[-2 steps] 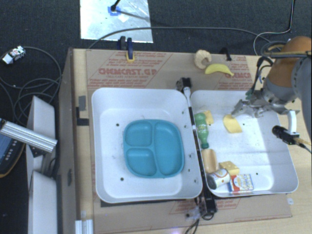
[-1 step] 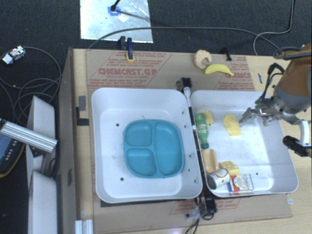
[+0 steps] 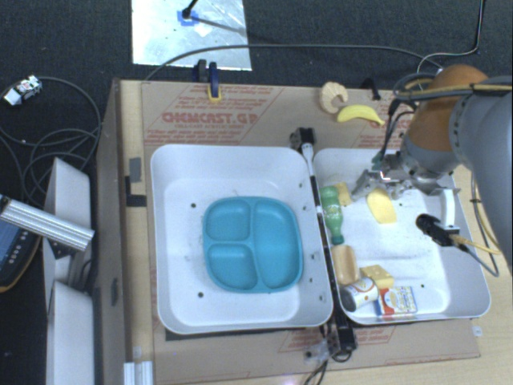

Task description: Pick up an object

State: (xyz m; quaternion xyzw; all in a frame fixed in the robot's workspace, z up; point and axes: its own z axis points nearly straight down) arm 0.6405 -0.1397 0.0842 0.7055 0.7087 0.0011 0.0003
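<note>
Dark grey carpet floor (image 3: 64, 30) is seen all around, the bench is topped by a printed brown cardboard sheet (image 3: 240, 112), a shiny foil sheet (image 3: 172, 34) is laid beyond it, and black cables (image 3: 50, 147) are strewn left, near an aluminium rail (image 3: 48, 223).

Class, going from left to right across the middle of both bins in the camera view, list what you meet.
Blue divided plate → green bottle → yellow block.
</note>
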